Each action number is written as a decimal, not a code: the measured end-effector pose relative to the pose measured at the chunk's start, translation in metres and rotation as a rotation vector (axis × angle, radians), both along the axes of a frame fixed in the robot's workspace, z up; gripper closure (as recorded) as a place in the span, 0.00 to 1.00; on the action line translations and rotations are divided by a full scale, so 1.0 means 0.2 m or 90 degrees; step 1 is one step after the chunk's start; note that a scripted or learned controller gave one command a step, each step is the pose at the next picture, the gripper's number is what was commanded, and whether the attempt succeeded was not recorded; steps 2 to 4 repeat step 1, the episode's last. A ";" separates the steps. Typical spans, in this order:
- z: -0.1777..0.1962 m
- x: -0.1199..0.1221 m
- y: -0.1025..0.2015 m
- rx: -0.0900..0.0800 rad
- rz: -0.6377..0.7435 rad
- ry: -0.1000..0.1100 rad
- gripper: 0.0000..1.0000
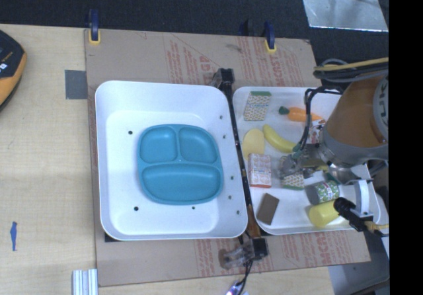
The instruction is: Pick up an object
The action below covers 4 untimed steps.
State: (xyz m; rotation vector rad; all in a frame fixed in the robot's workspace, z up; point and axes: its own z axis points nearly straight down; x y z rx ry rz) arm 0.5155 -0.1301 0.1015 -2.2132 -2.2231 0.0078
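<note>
On a wooden bench, a cardboard sheet bears two white bins; the right bin [277, 224] holds the clutter. The gripper [295, 167] hangs low over a small packet [293, 180] directly beneath it, with a banana [277, 138] just up-left. Whether the tool is released or clenched cannot be told.

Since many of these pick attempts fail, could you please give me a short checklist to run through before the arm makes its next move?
1. Tool over the right bin: ok, it sits low among the items there.
2. An object seen between its fingers: cannot tell, the wrist and clutter hide that spot.
3. Candidate objects within the bin: ok, the banana, brown block and yellow cup all lie inside.
4. Room around the tool: not ok, a printed packet and a green-labelled can crowd it closely.
5. Left bin ready to receive: ok, the blue divided plate lies flat in it.
</note>
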 end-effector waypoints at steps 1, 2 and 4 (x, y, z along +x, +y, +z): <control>0.48 0.13 0.31 0.001 0.004 -0.009 1.00; 0.48 0.13 0.31 0.001 0.004 -0.009 1.00; 0.48 0.13 0.31 0.001 0.004 -0.009 1.00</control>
